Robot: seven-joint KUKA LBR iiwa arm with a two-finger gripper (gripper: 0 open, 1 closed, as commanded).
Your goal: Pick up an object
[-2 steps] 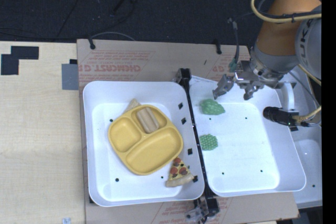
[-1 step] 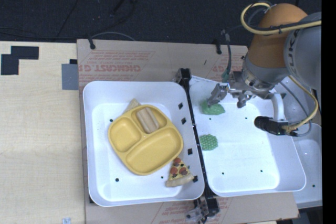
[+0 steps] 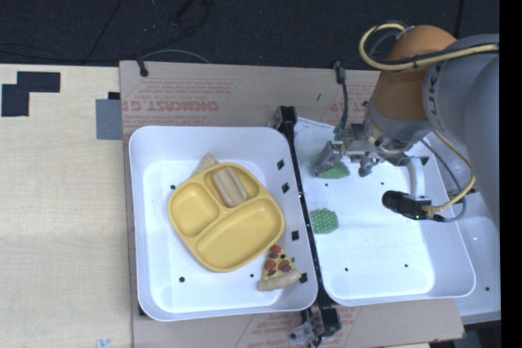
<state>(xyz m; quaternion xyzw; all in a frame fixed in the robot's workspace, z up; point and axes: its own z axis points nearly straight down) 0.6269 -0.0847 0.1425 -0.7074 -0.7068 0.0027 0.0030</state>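
One green object (image 3: 333, 171) sits partly hidden beneath the tool (image 3: 347, 161).

The things that could be picked up lie in the two white bins. In the left bin (image 3: 155, 257) a yellow divided plate (image 3: 224, 216) sits flat and skewed, a tan hot dog (image 3: 230, 187) lying in its compartment at 12 o'clock. A toy pizza slice (image 3: 278, 270) lies flat just off the plate's rim at 5 o'clock. In the right bin (image 3: 391, 273), a round, bumpy green piece (image 3: 324, 220) rests at 9 o'clock, and a flatter green piece (image 3: 333, 171) lies at 11 o'clock.
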